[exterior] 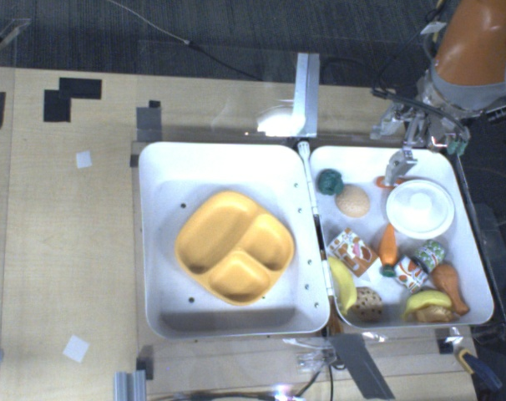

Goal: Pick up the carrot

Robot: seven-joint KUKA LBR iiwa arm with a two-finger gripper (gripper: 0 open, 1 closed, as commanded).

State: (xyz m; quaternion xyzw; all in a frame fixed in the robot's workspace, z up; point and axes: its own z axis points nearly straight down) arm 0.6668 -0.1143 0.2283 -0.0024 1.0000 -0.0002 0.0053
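One carrot point(389, 245), two bananas point(344, 281), two bins point(153, 224)

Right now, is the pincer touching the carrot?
Apart. The camera view shows the pincer up near the back of the right bin, with the white bowl lying between it and the carrot.

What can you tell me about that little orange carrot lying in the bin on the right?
The carrot is a small, smooth orange piece that looks like a plastic toy. It lies in the right bin, roughly lengthwise up and down the picture, just below the white bowl, which it seems to touch at its upper end. A printed box sits to its left, and a small printed can to its lower right. The gripper is apart from it, above the bowl.
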